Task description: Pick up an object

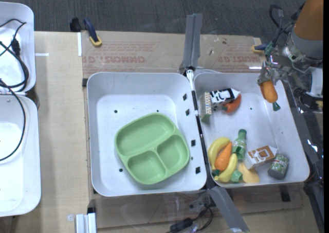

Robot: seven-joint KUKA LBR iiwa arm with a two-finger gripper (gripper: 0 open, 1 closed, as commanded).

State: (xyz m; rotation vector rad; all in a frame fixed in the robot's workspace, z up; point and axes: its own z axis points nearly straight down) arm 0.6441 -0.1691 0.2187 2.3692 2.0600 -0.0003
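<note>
At the right bin's [300, 139] far right corner my gripper [268, 78] is shut on an orange toy carrot [268, 92]. The carrot hangs above the bin floor, green tip pointing down and right. Lower in the same bin lie a banana [220, 146], a second orange carrot [223, 156], a green bottle [239, 142], a juice carton [260, 156] and a green can [278, 166]. A white and black box [224, 94], a red vegetable [234, 105] and a small carton [205, 104] sit near the bin's far left corner.
The left bin [100, 124] bears a green divided plate [151, 148]. A grey divider post [192, 41] stands between the bins at the back. White equipment with black cables [13, 72] sits at the far left. Bare bin floor [257, 124] lies under the gripper.
</note>
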